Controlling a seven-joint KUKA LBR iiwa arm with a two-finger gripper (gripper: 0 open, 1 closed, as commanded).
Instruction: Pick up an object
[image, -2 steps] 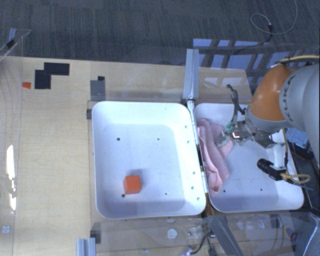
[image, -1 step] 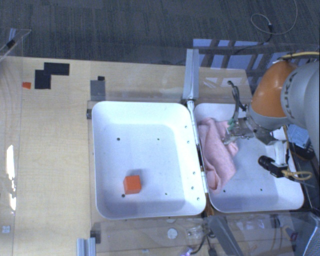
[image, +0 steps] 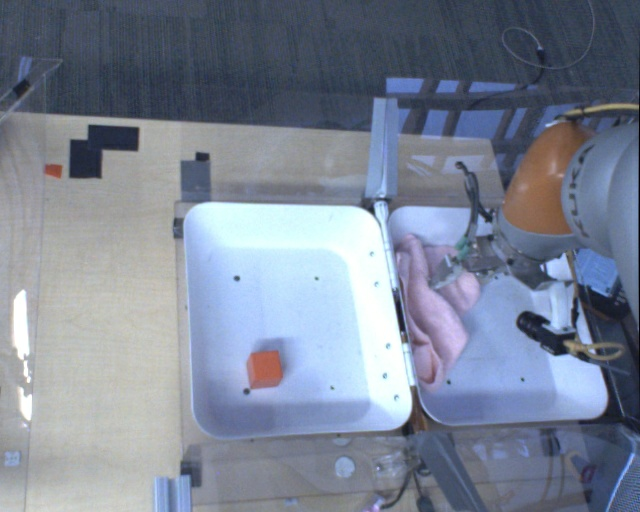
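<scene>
- Pink cloth (image: 432, 310) was the likely pick here; it lay bunched along the left wall of the right bin (image: 520, 400), right against the divider between the two bins.
- Gripper (image: 462, 262) sat low over the cloth's upper end, apparently touching it, so I'd guess it was going for a fold there.
- Pincer state: honestly couldn't tell, the wrist hid too much.
- The arm (image: 545, 195) came in from the right, which explains why it leaned across the whole bin to reach the cloth.
- Orange block (image: 265, 369) sat alone in the left bin (image: 300, 225), well apart from the action.
</scene>
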